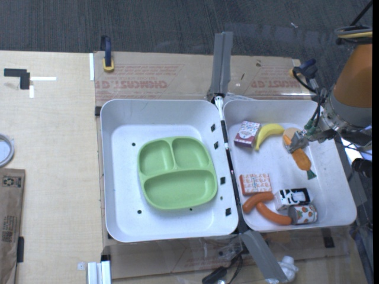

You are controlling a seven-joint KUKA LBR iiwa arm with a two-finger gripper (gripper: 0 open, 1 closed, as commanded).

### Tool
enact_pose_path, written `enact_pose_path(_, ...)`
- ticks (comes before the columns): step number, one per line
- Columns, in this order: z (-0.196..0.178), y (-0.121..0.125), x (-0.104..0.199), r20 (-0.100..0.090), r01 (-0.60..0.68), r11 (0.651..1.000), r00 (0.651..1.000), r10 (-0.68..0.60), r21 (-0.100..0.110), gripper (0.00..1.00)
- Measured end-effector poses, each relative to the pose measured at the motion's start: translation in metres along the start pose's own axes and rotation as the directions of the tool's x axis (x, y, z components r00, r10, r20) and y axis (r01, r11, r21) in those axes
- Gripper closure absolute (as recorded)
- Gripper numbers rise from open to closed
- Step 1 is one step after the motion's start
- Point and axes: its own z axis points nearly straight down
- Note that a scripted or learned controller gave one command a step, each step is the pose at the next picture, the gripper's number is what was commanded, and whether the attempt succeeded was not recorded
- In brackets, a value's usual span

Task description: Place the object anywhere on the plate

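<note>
A green divided plate lies in the middle of the left bin. The arm reaches in from the right, and its gripper is low over the upper right part of the right bin. It sits right at an orange carrot-like toy and an orange round piece beside the yellow banana. Whether anything sits between its tips is hidden by the gripper body.
The right bin also holds a small red-and-white box, a pink cracker box, two orange sausages, a black-and-white carton and a small printed carton. A grey divider post stands between the bins.
</note>
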Motion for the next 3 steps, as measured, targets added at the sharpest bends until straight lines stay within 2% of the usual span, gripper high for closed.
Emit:
enact_pose_path(1,0.053,-0.018,0.045,-0.001,0.1,0.995,0.995,-0.1,0.0,1.0)
enact_pose_path(2,0.008,0.017,0.13,0.002,0.151,0.989,0.989,-0.151,-0.002,1.0)
enact_pose_path(3,0.008,0.002,0.191,0.001,0.047,0.999,0.999,-0.047,0.001,1.0)
